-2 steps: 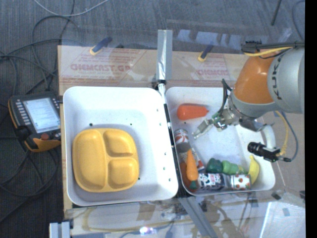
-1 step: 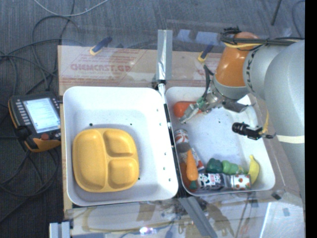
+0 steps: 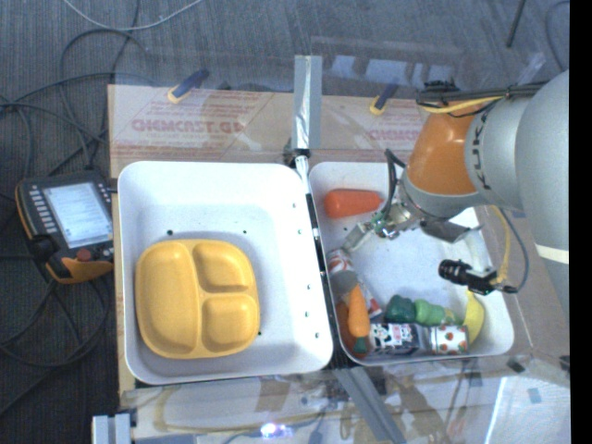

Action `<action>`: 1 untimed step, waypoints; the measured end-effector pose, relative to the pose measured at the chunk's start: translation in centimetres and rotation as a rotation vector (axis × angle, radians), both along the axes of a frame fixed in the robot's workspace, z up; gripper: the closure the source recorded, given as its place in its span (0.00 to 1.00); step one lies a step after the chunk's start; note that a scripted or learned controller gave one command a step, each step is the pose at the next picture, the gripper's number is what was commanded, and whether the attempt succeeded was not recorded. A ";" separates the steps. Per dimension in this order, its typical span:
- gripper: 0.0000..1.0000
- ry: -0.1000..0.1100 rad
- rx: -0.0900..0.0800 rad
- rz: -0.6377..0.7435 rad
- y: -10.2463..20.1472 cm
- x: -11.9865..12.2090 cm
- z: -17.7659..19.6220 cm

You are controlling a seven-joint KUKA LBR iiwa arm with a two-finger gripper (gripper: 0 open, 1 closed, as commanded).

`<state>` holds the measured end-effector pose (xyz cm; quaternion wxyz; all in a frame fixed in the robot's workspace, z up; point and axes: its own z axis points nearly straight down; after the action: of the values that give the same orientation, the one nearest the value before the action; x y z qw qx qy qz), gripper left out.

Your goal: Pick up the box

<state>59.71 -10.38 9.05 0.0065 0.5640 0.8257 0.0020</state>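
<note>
White right bin [image 3: 495, 340], box [image 3: 396, 337] at front edge, tool [image 3: 370, 231] above, grip cannot be told.

I see the arm [image 3: 518, 146] entering from the right of the camera view, its grey body upper right and the orange band [image 3: 442, 155] canted down toward the left. Below the band, the wrist leads to the gripper [image 3: 365, 232], which extends leftward and slightly down. I cannot judge the finger position from this angle
</note>
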 end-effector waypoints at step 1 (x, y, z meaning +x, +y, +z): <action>0.00 0.010 0.004 -0.064 -2.0 3.9 0.1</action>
<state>63.64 -12.39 9.17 0.0012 0.5903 0.8072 0.0007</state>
